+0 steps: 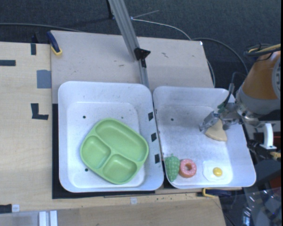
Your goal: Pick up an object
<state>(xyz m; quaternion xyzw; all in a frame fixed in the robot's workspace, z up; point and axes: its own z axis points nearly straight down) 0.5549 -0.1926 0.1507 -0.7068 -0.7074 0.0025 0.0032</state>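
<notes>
**Gripper down at the tan piece, grasp not yet proven**

Nearest the camera, along the front wall of the right bin [236,180], you had three small things in a row: a green knobbly toy [172,167] at the corner beside the left bin, a pink ring doughnut [187,168] touching it, and a toy fried egg [217,172] further toward the arm. Deeper in that same bin than the egg, close to the wall on the arm's side, lay a tan wedge-shaped piece [217,134], perhaps toy bread. The gripper [217,121] sat right over its far edge, apparently touching it. Its fingers were splayed apart, and nothing showed between them. The left bin [66,126] held a green divided plate [114,150], well away from the right bin's items.

By my reading, you were at the closing stage of the pick: the arm was low and on target, but the wedge rested on the bin floor, unheld. The next move would call for the fingers to straddle the wedge squarely before shutting, since it lay flat and near the wall, where a finger could skid over its top.
</notes>
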